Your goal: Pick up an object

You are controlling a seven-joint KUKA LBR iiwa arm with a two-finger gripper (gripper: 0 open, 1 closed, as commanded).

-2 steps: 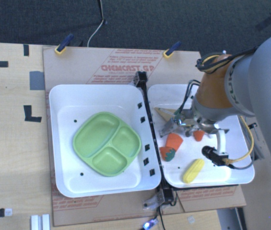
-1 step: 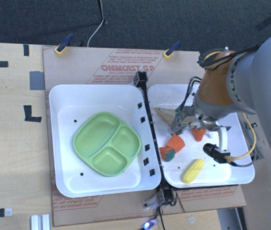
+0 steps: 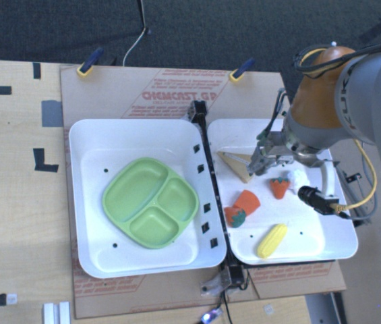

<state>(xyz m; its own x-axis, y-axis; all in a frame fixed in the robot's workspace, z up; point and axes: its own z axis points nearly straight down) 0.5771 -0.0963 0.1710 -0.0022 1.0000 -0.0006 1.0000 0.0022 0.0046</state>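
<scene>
The arm leans in from the right with its end effector low inside the right bin, right at the wide end of the tan wedge that lies near the divider. I'd say this is the reach-down step of a pick: the tool is at the wedge, but nothing looks lifted. Whether it is apart, together or clamped on anything, I cannot tell; the wrist and its dark fittings cover that spot.

Other candidates sit close by in the same bin. A small carrot lies just beside the tool on its right. An orange piece and a red piece with a green top lie nearer the front, touching or nearly so. A corn cob rests by the front wall, well apart from the tool.

The left bin holds a green divided plate, far from the action.

If the wedge is the target, my guess is the next move calls for a firm close across its thin body and a straight lift, keeping clear of the carrot. A flat, tapered shape like that could slip out easily.

The arm's bulk cuts off part of the right bin's back corner, and cables trail over its right side.
</scene>
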